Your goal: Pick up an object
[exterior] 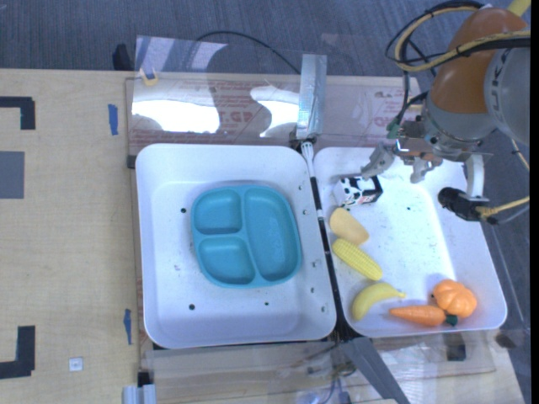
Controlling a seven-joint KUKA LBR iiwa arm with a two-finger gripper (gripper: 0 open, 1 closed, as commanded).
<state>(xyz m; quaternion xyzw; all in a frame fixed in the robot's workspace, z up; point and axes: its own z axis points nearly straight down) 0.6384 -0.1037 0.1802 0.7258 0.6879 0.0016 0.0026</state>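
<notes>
Just small black-and-white toy cow (360, 191), beside gripper (397, 162)

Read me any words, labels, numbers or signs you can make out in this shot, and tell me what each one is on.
No text here can be read.
Clear panel behind the bins: faint reddish print, too blurred to read.
Black-and-white toy in the right bin: patches, no letters.
Blue divided plate, corn, banana, carrot: no markings visible.
</notes>
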